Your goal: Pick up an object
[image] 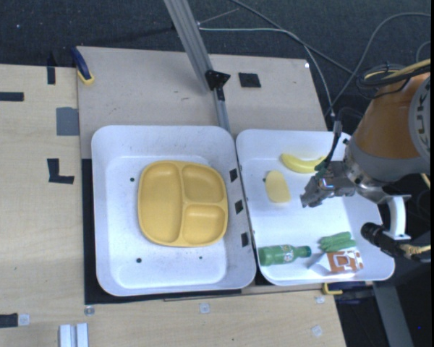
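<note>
The right bin [296,226] holds a yellow banana [299,163] near its back, a pale yellow block [278,187] left of centre, a green bottle [283,254] lying along the front, a green packet [336,241] and a white and orange carton [342,262] at the front right. My gripper [315,194] hangs over the middle of this bin, just right of the pale yellow block and below the banana. I see nothing between its dark fingertips.
In the left bin [116,215] lies a yellow divided plate [182,202]. A metal pole [195,42] slants across the bench behind the bins. Cables trail over the dark floor at the back right. The arm's orange band [394,125] is over the right bin's right edge.
</note>
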Robot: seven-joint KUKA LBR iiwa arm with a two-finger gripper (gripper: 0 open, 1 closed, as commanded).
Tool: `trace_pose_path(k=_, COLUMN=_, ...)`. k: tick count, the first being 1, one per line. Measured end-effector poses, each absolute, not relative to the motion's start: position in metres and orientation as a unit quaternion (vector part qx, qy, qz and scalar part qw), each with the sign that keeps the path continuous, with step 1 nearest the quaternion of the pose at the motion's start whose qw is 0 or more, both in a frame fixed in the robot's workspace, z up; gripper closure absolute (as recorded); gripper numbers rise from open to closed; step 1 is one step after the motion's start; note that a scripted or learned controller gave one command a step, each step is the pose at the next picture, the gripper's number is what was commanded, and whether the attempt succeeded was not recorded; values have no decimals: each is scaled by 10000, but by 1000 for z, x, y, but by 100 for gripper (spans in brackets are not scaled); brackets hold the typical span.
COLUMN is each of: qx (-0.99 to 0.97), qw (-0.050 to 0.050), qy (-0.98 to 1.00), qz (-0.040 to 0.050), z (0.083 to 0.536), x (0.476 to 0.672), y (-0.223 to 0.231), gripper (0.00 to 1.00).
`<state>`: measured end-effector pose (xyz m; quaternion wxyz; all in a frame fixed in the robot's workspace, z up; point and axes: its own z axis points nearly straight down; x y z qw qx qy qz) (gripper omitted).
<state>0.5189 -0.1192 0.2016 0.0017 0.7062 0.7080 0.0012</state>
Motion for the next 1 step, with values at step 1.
trace_pose_path(k=1, qx=7065, qw=20, qy=7077, qz=13, z=255, x=520, y=-119, gripper=100)
